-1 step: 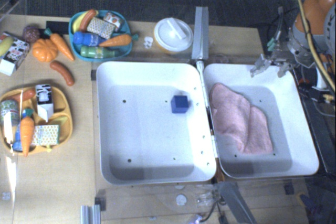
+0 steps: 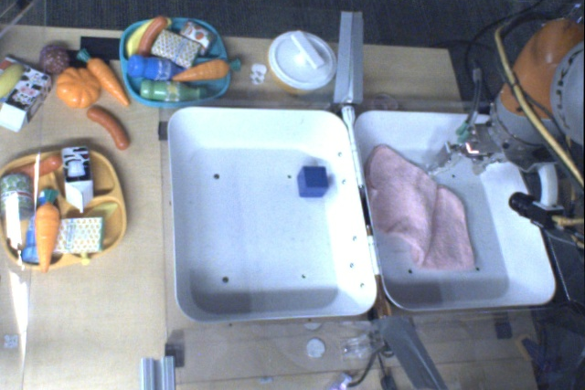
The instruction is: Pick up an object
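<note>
A small blue cube (image 2: 313,181) lies in the left bin (image 2: 210,269), toward its right side. A crumpled pink cloth (image 2: 419,207) lies in the right bin (image 2: 521,274), covering its left half. My gripper (image 2: 457,151) hangs over the upper right part of the right bin, just off the cloth's upper right corner. Nothing shows between its fingers. The grey arm with its orange band (image 2: 547,50) comes in from the right edge.
A blue bowl (image 2: 174,61) of toy food and a white lidded container (image 2: 303,59) stand behind the left bin. A yellow plate (image 2: 59,210) with toy food, a toy pumpkin (image 2: 76,88) and a sausage (image 2: 109,127) lie on the bench at left. Cables hang at right.
</note>
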`<action>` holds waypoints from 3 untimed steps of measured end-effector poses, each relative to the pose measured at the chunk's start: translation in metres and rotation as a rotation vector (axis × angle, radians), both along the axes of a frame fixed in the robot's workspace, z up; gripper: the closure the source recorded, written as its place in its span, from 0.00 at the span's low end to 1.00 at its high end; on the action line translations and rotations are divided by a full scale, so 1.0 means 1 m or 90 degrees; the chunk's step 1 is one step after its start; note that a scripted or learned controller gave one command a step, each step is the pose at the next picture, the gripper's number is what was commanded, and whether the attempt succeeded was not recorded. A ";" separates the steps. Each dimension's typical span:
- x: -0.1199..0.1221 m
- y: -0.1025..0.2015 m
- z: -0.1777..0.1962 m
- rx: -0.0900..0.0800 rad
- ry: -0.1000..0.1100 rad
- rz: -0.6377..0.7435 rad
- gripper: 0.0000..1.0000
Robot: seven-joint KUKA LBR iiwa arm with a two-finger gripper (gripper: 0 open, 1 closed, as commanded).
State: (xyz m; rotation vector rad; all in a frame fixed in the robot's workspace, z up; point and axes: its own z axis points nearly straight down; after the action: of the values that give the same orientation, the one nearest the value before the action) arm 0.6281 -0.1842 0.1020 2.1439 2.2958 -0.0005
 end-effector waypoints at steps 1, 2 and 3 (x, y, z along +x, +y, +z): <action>0.000 -0.020 0.034 0.000 -0.001 -0.056 0.00; -0.004 -0.013 0.054 0.000 -0.001 0.112 0.00; -0.058 0.073 -0.010 0.000 -0.005 0.115 0.00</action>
State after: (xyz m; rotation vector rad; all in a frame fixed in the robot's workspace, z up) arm 0.5706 -0.1111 0.0921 1.9249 2.4747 0.0068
